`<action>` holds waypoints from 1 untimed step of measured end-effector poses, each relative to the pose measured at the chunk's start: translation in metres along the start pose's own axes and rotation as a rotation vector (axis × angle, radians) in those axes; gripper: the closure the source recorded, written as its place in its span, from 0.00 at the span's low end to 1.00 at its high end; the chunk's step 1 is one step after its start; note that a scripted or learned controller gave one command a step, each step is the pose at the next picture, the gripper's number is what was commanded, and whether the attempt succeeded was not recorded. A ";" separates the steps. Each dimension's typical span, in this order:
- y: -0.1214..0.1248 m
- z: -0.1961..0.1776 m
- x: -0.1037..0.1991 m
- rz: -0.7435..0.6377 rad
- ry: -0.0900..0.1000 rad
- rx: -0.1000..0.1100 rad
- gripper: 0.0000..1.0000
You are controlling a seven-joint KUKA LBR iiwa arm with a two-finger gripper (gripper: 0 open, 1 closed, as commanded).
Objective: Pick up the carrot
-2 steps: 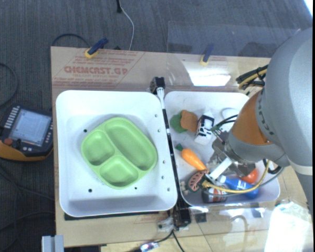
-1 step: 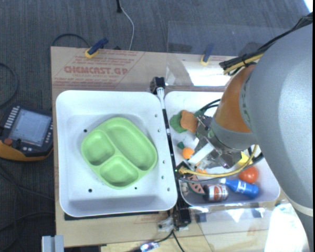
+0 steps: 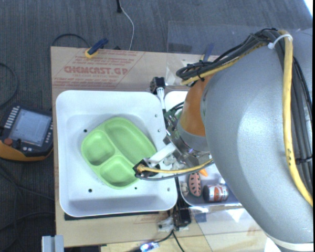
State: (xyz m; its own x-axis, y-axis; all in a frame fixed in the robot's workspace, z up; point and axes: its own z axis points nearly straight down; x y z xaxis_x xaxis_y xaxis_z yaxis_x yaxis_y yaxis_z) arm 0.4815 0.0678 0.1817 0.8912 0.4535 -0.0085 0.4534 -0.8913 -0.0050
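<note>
- In the right bin, close to its left wall, a thin orange strip peeks out from under the arm's edge. It looks like the carrot, though most of it is hidden and I cannot be sure.
- Just nearer than that strip lie a reddish-orange oval thing with dark spots and, touching its right side, a small can with a red band.
- The grey arm reaches in from the right and covers nearly all of the right bin, so it blocks the sight of whatever else lies there.
- The hand hangs low over the wall between the two bins, beneath the orange band. Whether it is released or clenched cannot be told, and nothing is seen grasped in it.
- The left bin holds a green divided plate, tilted askew near its middle.
- Both bins rest on a brown printed sheet on the desk, with a blue and yellow clamp at its far edge.
- On the floor to the left lies an orange and grey pendant with a screen.
</note>
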 end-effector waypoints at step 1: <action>-0.031 0.048 0.025 -0.174 -0.003 -0.001 1.00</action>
State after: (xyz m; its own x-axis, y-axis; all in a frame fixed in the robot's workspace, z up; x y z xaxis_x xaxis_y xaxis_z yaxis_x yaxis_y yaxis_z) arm 0.4896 0.1068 0.1334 0.7992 0.6010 -0.0102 0.6009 -0.7993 -0.0058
